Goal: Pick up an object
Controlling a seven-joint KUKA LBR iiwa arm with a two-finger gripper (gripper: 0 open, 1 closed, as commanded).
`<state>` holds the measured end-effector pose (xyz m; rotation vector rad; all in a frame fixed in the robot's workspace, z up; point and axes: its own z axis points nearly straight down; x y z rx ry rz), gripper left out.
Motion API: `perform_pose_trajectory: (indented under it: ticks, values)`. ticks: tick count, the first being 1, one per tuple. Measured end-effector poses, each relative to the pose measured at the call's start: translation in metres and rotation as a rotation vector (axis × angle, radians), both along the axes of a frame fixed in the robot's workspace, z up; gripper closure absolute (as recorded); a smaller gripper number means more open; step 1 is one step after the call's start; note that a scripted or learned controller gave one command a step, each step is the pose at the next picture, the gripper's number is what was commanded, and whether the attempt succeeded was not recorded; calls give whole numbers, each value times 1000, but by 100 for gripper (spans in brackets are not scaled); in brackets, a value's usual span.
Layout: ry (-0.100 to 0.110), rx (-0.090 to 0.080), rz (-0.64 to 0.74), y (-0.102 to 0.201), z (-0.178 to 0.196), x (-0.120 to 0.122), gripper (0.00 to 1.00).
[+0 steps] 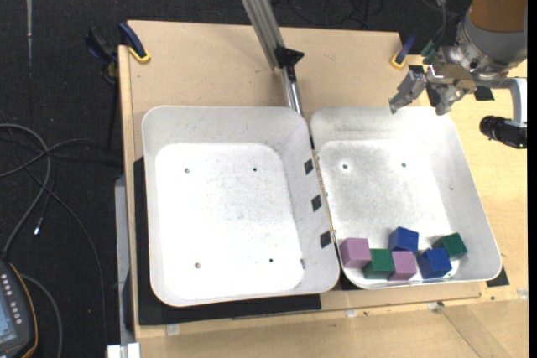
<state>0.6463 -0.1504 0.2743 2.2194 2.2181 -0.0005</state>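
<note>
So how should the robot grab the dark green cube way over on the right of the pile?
Probably from straight above, pinching the dark green cube's two free sides. It sits at the right end of the cluster, close to the right-hand white bin's wall, with a blue cube touching its lower left. The gripper hovers over the bin's far edge.

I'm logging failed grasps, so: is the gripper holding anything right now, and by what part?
Nothing is held. The gripper hangs open above the right bin's far edge, while the blocks all lie at that bin's near edge.

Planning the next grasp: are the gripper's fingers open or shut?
Open: the gripper fingers are spread apart over the right bin's far edge, holding nothing.
</note>
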Motion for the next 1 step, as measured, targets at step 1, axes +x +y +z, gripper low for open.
perform_pose_trajectory:
  ticks: [1]
  values:
    - [-2, 0, -1, -24, 16, 8, 0]
